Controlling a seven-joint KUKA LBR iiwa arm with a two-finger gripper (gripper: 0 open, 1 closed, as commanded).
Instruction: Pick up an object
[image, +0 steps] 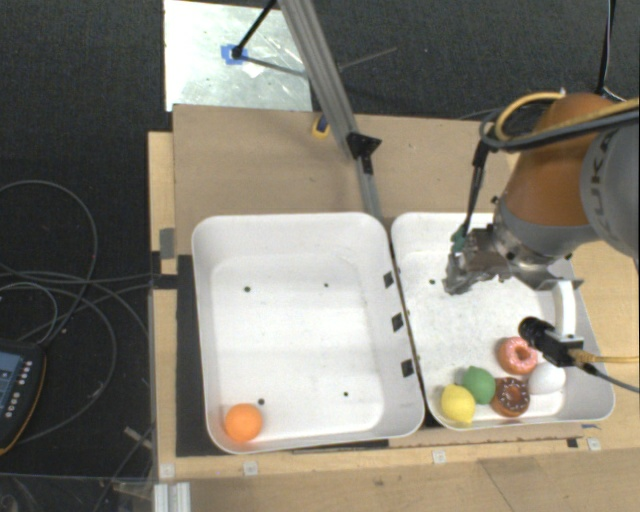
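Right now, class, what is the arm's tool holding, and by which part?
It cannot be told. The tool hangs over bare floor of the right bin, apart from the toys in its near corner.

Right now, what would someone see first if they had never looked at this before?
Probably the big grey and orange arm reaching in from the right over the right bin. Next, the toy food in that bin's near corner: two doughnuts, a green ball and a lemon. One orange sits alone in the left bin.

We are seeing a wooden bench sitting on dark carpet. Black cables are lying coiled at left beside a handheld controller. A grey tripod leg is slanting across the bench's top edge.
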